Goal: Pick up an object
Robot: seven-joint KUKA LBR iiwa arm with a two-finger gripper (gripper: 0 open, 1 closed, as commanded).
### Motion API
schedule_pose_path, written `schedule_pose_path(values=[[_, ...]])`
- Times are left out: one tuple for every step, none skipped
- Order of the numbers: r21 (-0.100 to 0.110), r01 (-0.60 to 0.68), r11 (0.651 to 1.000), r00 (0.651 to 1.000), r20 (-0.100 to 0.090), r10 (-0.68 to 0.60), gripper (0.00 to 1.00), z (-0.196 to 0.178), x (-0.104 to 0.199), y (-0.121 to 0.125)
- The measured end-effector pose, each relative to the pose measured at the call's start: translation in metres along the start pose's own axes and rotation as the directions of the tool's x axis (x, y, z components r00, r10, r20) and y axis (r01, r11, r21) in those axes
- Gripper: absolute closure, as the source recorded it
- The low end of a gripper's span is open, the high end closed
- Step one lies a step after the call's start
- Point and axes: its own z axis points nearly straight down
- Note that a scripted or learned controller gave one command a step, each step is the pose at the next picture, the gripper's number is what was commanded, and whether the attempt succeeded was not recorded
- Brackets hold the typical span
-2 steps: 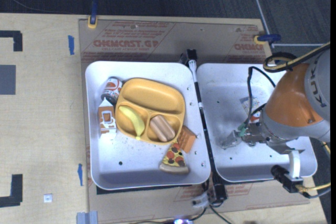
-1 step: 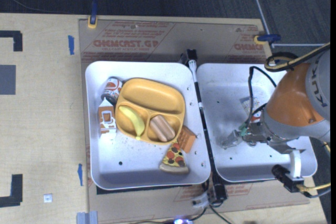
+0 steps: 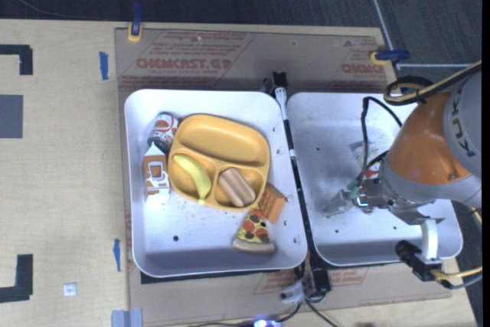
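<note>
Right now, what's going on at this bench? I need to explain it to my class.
A grey and orange robot arm reaches from the right into the right bin, its gripper low over the bin floor. Nothing is seen held. The left bin holds a yellow divided plate with a banana and a hot dog, plus a toy pizza slice lying beside the plate.

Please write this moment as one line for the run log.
arm: over right bin | pincer: low, near bin floor | left bin: yellow plate, banana, hot dog, pizza slice | lifted: nothing seen
</note>
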Motion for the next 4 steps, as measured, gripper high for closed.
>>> schedule_pose_path(values=[[0.000,0.004,1.000,1.000,-0.006,-0.004,0.00,-0.0003,-0.0049,0.0007],[-0.001,0.003,1.000,1.000,-0.004,-0.003,0.00,-0.0002,-0.0047,0.0009],[-0.003,0.000,1.000,1.000,0.002,0.000,0.00,0.0002,-0.0017,0.0006],[-0.003,0.000,1.000,1.000,0.002,0.000,0.00,0.0003,-0.0016,0.0006]])
